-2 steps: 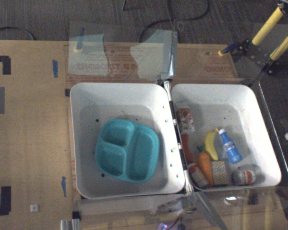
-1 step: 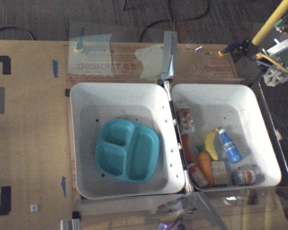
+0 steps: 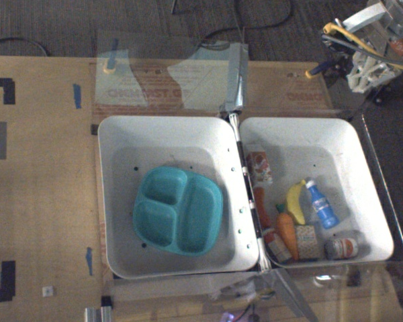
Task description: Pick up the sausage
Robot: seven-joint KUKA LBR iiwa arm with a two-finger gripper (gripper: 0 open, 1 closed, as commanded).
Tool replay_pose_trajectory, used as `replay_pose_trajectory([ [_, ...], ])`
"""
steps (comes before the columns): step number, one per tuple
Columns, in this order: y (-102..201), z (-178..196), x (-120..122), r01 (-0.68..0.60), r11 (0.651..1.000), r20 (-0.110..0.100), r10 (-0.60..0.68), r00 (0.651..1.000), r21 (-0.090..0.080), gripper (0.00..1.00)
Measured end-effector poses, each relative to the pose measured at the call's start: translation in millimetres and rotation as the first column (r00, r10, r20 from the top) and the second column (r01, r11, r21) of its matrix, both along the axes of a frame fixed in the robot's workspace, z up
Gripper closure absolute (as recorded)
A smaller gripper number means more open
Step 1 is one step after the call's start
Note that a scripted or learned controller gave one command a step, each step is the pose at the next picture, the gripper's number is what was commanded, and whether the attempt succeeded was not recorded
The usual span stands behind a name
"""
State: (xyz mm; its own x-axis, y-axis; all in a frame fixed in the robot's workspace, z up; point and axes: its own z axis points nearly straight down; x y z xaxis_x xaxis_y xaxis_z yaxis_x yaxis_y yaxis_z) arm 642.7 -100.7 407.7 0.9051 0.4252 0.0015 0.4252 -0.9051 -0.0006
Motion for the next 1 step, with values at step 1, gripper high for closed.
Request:
replay_pose_trajectory([
  [1,49.6,-168.2,4.9,0.135,0.991,-0.004,-0.135,0.991,0.0,1.0],
])
